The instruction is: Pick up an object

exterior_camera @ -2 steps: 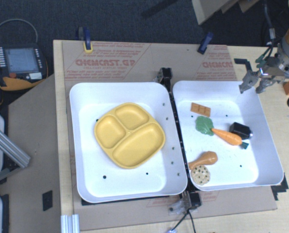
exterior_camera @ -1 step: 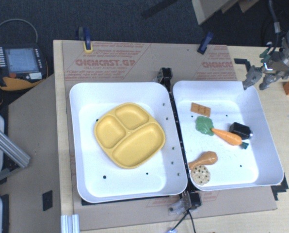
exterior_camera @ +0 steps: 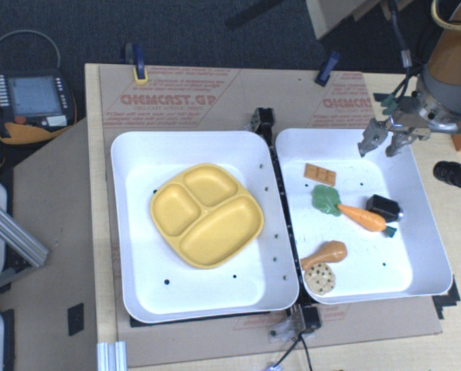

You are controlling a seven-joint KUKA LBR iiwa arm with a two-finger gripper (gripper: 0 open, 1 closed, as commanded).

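From where I stand the grey arm with its orange band comes in over the far right corner of the counter, and its two-finger tool hangs above the far edge of the right-hand shallow white bin, its fingers spread apart with nothing between them, so nothing has been picked up yet. All the small candidates lie in that bin, which I take to be why the arm is poised on this side: a flat brown cracker-like rectangle sits toward the bin's far left, just beyond a green leafy toy piece; an orange toy carrot lies slantwise from that green piece toward the bin's middle, its thin end close to a small black block. Nearer the front edge a tan drumstick-shaped toy rests against a round speckled cookie. The left-hand white bin carries a yellow three-compartment plastic plate, set roughly in its middle and looking like a place to sort food rather than something to grab. The tool is well apart from every item, off to the far right of them; the black block and the carrot are nearest. I judge that crowding could trouble a grasp, since carrot, block and green piece sit so close together.
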